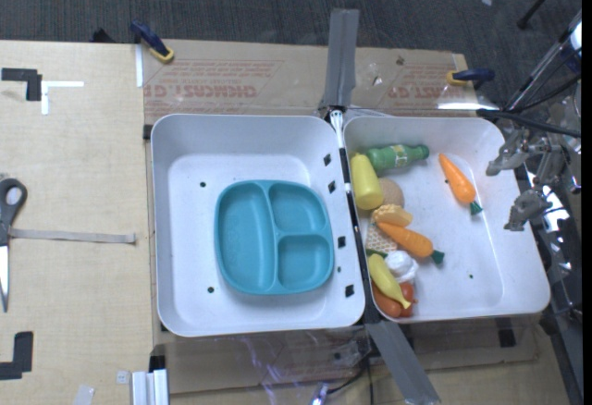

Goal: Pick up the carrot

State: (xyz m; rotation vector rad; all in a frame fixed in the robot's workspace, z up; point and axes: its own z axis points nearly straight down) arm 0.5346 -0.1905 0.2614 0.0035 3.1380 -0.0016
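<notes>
Two white bins (pixel 166 237) on a cardboard-covered bench (pixel 222 79), dark carpet beyond.
Carrot (pixel 457 179) right of the bottle (pixel 396 155), lying slantwise, green end nearest; gripper (pixel 518 186) state unclear.

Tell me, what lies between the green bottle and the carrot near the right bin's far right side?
Only bare white bin floor separates the green bottle from that carrot in the camera view.
</notes>
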